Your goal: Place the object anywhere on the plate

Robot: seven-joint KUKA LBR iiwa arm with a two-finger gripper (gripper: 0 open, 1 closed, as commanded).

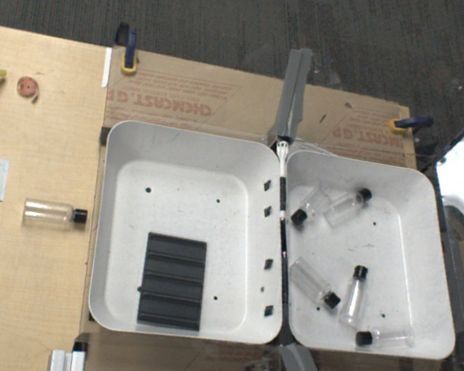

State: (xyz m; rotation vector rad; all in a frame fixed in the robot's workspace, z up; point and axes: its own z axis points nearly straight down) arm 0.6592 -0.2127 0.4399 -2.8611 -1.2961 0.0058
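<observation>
Clear vials (354,295) lie in the right bin (437,223); the dark ribbed plate (173,282) sits lower-left, across the divider. End effector's state: cannot tell.

Even, diffuse overhead light; both white bins (114,205) render bright with soft interior shadows, faint glare on clear vials (334,208), slight overall softness, dark floor (244,6) dim

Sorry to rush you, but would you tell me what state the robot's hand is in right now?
Hand: cannot be told from this camera view.
</observation>
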